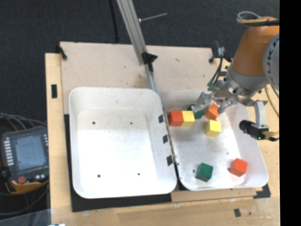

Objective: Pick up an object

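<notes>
My arm (254, 46) is reaching in from the right and hanging over the back part of the right bin (249, 149), with the orange band sitting just above the wrist. My tool (212, 106) is sitting low over the blocks there, and an orange block (212, 111) is showing right at its tip — honestly I can't tell whether the fingers are apart or closed, and I can't tell if that block is actually between them or just lying under them.

Blocks in the right bin:
- a red-orange block (175, 118) and a yellow block (188, 117) are touching side by side near the divider between the bins
- a dark green piece (199, 112) is peeking out just behind the yellow one, mostly hidden under my tool
- another yellow block (213, 127) is lying just in front of the tool
- a green block (204, 172) is sitting near the front edge
- a second orange-red block (238, 166) is resting in the front right corner, well apart from the cluster

The left bin (117, 145) is lying next to it on the desk (108, 65). A slanted aluminium rail (134, 27) is running from the top down toward the gap between the bins — and a teach pendant (26, 154) is sitting off the desk on the far left.
</notes>
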Controlling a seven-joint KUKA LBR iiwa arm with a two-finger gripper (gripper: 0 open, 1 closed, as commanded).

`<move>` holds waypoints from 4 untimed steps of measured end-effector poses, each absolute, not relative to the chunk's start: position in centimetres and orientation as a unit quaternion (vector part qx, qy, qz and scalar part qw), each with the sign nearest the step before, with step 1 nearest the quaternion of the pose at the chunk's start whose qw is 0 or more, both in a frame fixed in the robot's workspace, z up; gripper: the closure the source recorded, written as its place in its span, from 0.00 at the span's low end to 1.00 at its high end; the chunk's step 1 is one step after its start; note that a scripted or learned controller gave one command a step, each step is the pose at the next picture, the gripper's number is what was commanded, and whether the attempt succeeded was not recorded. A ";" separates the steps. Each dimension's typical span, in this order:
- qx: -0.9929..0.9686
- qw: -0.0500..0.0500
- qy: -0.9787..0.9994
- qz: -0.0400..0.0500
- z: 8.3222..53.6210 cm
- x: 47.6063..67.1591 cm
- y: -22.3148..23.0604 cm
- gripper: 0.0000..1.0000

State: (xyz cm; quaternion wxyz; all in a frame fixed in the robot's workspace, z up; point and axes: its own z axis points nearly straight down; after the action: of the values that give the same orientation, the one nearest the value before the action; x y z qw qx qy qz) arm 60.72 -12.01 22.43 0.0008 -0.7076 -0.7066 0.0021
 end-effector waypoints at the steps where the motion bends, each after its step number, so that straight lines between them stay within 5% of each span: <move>1: -0.708 0.001 -0.706 0.002 18.1 60.6 -11.6 0.00; 2: -0.708 0.001 -0.706 0.002 12.0 60.5 -12.4 0.00; 3: -0.710 -0.002 -0.704 -0.001 13.5 60.7 -12.5 1.00; 4: -0.706 -0.003 -0.708 -0.002 19.3 61.8 -12.9 1.00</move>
State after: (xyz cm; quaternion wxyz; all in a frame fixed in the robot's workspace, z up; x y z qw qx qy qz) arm 61.80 -12.92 19.32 -0.0035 -0.7063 -0.7079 -0.0019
